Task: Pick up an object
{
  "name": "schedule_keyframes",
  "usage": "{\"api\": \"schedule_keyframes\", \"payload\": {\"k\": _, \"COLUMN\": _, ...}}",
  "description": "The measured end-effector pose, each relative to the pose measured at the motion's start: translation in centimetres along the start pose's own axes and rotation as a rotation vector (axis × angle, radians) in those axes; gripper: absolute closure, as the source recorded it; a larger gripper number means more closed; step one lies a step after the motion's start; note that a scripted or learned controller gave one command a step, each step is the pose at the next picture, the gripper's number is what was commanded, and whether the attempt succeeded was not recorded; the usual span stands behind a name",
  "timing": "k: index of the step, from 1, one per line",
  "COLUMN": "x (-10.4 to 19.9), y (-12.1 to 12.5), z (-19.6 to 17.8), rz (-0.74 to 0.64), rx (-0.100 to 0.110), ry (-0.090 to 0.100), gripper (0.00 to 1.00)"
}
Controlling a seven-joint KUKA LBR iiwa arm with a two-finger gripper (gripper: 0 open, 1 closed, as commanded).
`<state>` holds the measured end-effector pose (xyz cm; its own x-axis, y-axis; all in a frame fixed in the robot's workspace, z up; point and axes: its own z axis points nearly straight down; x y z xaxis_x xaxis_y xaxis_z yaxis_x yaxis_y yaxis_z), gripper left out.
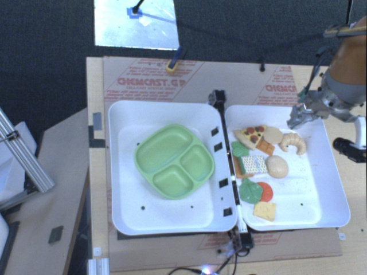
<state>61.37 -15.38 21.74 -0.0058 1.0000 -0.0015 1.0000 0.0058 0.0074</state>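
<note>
- The gripper [300, 117] hangs over the back right part of the right bin [332, 202], beside the food toys
- Nothing is seen between its fingers; how wide they stand I cannot tell
- Near it lies a curved, pale brown croissant [295, 142]
- A pizza slice [252, 135] with red dots lies to the left of the croissant
- A beige egg [277, 166] sits below them, perhaps touching a checkered cracker [253, 165]
- The left bin [123, 211] holds a green divided plate [174, 161]

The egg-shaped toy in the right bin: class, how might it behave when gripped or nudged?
The egg-shaped toy looks smooth and rounded, so it would probably roll if nudged and might slip from the gripper. It looks like a light toy. Neighbouring pieces, like the croissant, may limit its rolling.
</note>
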Motion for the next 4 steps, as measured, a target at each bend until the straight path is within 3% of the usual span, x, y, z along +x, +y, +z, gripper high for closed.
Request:
{"api": "schedule_keyframes", "payload": {"k": 1, "x": 0.0, "y": 0.1, "z": -0.7, "rz": 0.0, "rx": 0.004, "ry": 0.001, "gripper": 1.0}}
{"api": "schedule_keyframes", "payload": {"k": 3, "x": 10.8, "y": -3.8, "z": -0.9, "rz": -0.001, "rx": 0.008, "ry": 0.002, "gripper": 1.0}}
{"api": "schedule_keyframes", "payload": {"k": 4, "x": 11.3, "y": -3.5, "z": -1.1, "rz": 0.0, "rx": 0.006, "ry": 0.002, "gripper": 1.0}}
